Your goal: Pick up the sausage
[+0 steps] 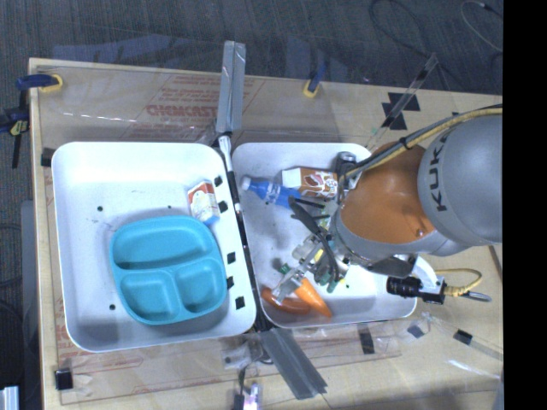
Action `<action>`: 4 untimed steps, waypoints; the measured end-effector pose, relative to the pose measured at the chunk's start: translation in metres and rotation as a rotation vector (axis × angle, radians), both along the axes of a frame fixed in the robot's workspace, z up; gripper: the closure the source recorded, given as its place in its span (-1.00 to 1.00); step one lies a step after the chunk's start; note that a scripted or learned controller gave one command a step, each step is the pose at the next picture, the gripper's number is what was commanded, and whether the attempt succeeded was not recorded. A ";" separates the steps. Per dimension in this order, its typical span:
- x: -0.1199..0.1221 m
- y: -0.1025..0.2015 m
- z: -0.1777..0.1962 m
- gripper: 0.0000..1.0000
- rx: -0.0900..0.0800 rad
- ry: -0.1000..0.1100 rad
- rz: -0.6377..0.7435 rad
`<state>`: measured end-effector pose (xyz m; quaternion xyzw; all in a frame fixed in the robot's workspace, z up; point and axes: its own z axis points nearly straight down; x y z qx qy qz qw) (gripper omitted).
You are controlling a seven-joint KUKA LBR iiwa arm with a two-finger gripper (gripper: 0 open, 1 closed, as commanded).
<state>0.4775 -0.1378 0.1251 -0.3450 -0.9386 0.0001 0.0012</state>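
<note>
Reddish-brown sausage [282, 304] lies at the near edge of the right-hand shallow white bin [265, 233], close against its front wall. An orange cone-shaped toy carrot [312, 295] rests on it, touching. Just above both, the metal two-finger gripper [302, 269] points down and to the left into the bin, tilted. Whether it is clenched or released I cannot tell, and nothing is clearly held. The grey arm with its orange band [389, 205] reaches in from the right, bulking over the bin's right half. Farther back lie a clear bottle with a blue cap [267, 190] and a brown-and-white packet [311, 180]. The left white bin [85, 186] holds a turquoise compartment tray [167, 267] and a small red-and-white carton [202, 200].
</note>
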 end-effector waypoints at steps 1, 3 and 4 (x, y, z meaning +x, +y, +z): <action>0.071 0.033 0.012 -1.00 -0.001 -0.003 0.128; 0.173 0.043 0.032 -1.00 -0.002 -0.006 0.387; 0.104 0.016 -0.034 -1.00 0.000 -0.001 0.411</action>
